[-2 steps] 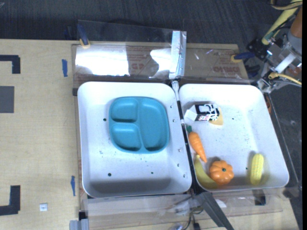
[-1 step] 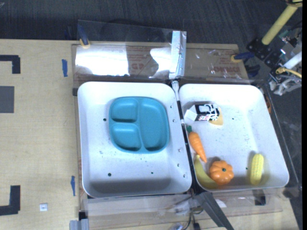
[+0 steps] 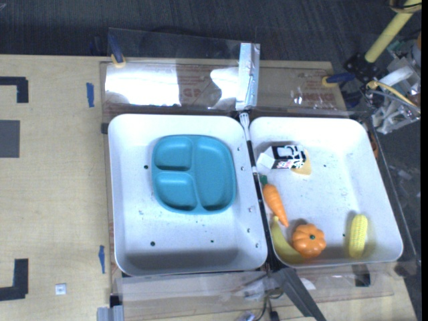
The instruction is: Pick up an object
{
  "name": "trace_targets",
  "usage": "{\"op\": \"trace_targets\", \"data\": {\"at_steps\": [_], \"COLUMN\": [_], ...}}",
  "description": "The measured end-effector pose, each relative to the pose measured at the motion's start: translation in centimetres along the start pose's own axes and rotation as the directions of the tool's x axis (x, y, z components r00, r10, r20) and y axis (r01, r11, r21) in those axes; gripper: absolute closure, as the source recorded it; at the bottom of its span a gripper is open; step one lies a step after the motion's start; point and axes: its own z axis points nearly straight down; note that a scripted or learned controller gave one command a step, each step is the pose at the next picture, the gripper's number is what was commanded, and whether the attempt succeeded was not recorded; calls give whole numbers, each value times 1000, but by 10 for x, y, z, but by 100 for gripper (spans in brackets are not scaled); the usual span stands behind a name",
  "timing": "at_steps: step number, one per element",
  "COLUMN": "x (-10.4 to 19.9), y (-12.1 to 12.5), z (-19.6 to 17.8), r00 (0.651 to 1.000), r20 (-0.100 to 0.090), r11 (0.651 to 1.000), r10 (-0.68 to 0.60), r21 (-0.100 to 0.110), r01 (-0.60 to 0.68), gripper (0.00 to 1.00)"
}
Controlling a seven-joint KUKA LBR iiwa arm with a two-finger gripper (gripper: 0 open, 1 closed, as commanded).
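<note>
Looking down on the wooden bench (image 3: 47, 192), we see 2 white bins side by side. The left bin (image 3: 130, 236) holds 1 thing, a blue plate (image 3: 194, 172) with 3 parts, lying flat near the middle. The right bin (image 3: 334, 156) holds 5 small things to pick from. A little black and white box (image 3: 287, 157) lies near the far left corner of that bin, with a bit of yellow at its edge. Just below it, an orange carrot (image 3: 275, 204) lies close to the left wall, its green end toward the box. The carrot's tip points down at a yellow banana (image 3: 281, 241) that curves along the near left corner. A round orange pumpkin (image 3: 309, 239) with a green top sits touching the banana on its right side. A yellow corn cob (image 3: 358, 235) lies near the right wall, well apart from the pumpkin. The gripper (image 3: 393, 100) is up past the far right corner of the right bin, outside both bins and well away from every toy. It is partly cut off there, so we cannot tell if it is open or closed. It holds nothing that we can see.
</note>
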Motion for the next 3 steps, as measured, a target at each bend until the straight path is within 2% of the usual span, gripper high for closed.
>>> {"op": "trace_targets", "data": {"at_steps": [1,2,3], "x": [1,4,4], "y": [0,2,2], "z": [-12,-4,-15], "r00": [1000,991,992], "r20": [-1,-1,-3], "r11": [1000,991,992], "r10": [-3,131,128], "r21": [-3,0,-2], "r01": [3,-131,-128], "gripper": [100,100,100]}}
